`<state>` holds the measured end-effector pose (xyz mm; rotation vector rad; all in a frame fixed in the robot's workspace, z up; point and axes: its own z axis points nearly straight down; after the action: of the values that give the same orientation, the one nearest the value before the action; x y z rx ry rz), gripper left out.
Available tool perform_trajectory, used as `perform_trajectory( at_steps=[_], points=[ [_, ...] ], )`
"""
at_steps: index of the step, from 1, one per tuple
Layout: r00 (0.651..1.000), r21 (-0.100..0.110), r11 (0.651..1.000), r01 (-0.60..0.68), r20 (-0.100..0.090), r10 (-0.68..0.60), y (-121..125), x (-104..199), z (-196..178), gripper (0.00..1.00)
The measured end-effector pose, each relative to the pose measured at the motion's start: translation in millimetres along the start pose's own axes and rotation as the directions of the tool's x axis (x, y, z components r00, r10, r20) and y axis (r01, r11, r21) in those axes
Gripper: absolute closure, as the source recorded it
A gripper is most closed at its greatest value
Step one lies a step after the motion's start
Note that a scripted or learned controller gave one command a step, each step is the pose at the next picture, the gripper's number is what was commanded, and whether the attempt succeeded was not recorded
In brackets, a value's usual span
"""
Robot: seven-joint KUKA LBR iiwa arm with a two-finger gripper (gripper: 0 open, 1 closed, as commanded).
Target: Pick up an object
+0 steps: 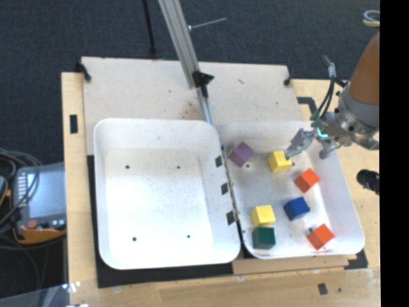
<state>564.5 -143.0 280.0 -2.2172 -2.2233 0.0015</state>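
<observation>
Yellow cube (279,162), small and matte, sits in upper part of right white bin (342,190), just beside grey two-finger gripper (313,144). Fingers spread, nothing between them; one finger (299,144) angled toward cube, likely lining up grasp. Orange cube (307,180) close, could crowd approach.

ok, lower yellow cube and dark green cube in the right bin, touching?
Touching. The camera view shows the lower yellow cube directly against the top edge of the dark green cube, with no white bin floor between them.
</observation>
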Motion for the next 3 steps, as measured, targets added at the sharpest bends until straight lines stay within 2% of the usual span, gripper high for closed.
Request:
perform_trajectory(
  at_steps=[1, 3],
  points=[
    [1.0, -0.004, 1.0, -0.001, 0.0, 0.001, 1, 0, -2, 0.0],
    [1.0, 0.004, 1.0, -0.005, 0.001, 0.005, -8, 6, 103, 0.0]
  ],
)
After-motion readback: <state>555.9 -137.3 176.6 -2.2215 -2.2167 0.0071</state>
